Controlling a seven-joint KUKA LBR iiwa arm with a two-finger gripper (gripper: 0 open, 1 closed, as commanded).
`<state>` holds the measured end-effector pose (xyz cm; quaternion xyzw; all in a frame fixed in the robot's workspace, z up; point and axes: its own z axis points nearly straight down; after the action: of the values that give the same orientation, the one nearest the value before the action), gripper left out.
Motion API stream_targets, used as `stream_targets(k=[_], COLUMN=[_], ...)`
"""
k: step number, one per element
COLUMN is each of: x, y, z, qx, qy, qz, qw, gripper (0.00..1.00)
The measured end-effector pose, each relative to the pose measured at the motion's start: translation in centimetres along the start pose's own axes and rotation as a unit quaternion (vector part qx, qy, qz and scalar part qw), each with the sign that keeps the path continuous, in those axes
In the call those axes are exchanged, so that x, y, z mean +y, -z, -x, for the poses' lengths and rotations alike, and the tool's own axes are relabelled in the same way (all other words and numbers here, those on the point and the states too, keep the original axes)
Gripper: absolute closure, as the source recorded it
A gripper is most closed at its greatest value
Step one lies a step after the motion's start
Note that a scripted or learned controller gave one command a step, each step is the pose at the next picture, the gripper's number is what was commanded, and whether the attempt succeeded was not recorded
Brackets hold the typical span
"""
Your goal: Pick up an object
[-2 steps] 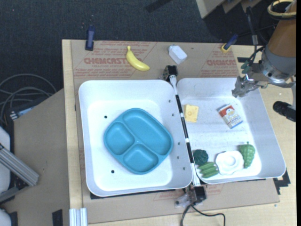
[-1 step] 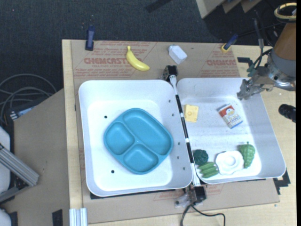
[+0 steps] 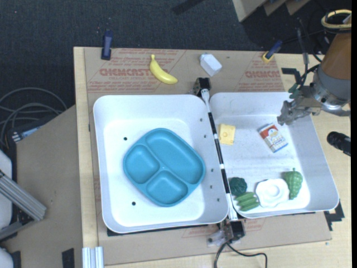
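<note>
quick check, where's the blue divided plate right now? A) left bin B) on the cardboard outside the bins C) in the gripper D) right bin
A: the blue divided plate lies flat on the floor of the left bin, while the gripper is over the right bin, above the small red and white box.

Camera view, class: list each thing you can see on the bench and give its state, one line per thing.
Blue tray: flat in the left bin, right way up, compartments bare.
Cheese wedge: lying in the right bin by the divider.
Small carton: lying flat in the right bin.
Fried egg: flat, between green vegetables.
Banana: lying on the bench outside the bins.
Gripper: above the right bin's far edge, holding nothing visible.
</note>
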<state>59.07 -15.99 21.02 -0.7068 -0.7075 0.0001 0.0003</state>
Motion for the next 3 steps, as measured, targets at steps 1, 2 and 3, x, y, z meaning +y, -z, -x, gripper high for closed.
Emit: stream_targets(k=[1, 2, 3], x=[4.9, 3.5, -2.2], y=[-0.5, 0.3, -0.2], z=[1.6, -1.6, 1.4], qx=[-0.001, 0.0, 0.0], qy=[0.0, 0.0, -0.001], qz=[0.001, 0.0, 0.0], qw=[1.0, 1.0, 1.0], gripper=[1.0, 1.0, 1.0])
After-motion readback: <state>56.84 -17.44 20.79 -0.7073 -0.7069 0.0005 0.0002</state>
